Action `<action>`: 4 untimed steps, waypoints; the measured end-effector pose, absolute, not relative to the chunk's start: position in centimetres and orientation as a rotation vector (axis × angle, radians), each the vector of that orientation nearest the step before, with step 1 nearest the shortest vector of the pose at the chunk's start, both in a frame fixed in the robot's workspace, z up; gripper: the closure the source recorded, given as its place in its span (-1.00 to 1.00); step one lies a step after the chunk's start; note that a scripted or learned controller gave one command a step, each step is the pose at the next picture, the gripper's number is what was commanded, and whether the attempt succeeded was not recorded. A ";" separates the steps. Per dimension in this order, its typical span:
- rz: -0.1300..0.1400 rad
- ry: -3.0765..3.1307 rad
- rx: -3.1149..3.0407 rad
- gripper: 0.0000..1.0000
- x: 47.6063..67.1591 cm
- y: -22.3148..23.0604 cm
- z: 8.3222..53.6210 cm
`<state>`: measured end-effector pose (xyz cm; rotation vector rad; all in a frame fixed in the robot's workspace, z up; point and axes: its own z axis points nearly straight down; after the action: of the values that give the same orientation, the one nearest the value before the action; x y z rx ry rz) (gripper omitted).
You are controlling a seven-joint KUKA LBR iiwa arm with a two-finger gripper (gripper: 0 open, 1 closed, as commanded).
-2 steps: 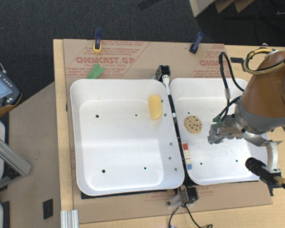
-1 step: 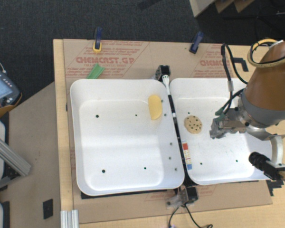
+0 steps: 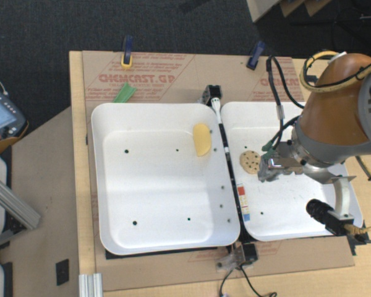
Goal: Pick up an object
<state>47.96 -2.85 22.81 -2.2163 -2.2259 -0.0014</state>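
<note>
My hand (image 3: 267,167) hangs in the right bin (image 3: 284,218); I cannot tell if it is open. The round cookie (image 3: 250,161) lies beside it, near the middle of the table (image 3: 173,73). It looks light and crumbly, so I'd pinch its edges gently.

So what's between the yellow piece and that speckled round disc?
Between yellow piece and disc, camera view shows just the bins' meeting rims with a thin dark strip along them; otherwise bare floor.

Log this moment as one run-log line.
gripper: over right bin, just right of cookie | cookie: flat on bin floor | yellow piece: left bin, untouched | pick: not yet done
</note>
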 end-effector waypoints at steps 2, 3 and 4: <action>0.004 -2.216 -2.221 1.00 47.8 -5.9 19.2; -0.002 -2.224 -2.224 1.00 48.0 -6.4 21.2; -0.003 -2.225 -2.222 1.00 48.0 -5.0 23.6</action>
<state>47.99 -4.99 23.57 -2.2218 -2.2254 -0.0035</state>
